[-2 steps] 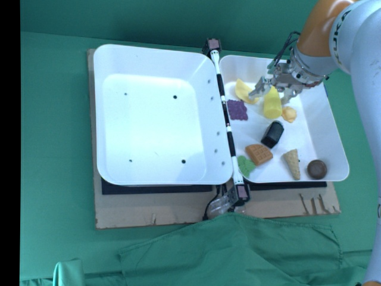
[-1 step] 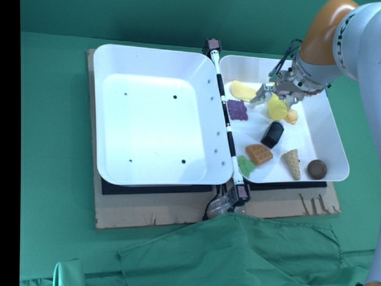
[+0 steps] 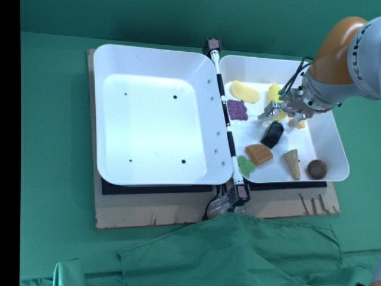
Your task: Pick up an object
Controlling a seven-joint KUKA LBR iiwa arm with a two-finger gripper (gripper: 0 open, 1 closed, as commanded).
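Several food toys are lying crowded in the right bin (image 3: 333,137); claw (image 3: 280,113), spread and grasping nothing, is hovering just above the black piece (image 3: 272,134). Risk: fingers are likely catching the neighbouring yellow piece (image 3: 274,93), spoiling the grasp.

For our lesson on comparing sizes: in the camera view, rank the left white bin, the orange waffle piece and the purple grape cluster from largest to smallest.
1. Left white bin
2. Orange waffle piece
3. Purple grape cluster, only slightly smaller, so that ranking is unsure.

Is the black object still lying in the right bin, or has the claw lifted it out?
In the bin. The black object lies on the right bin floor, just below the claw, not between its fingers.
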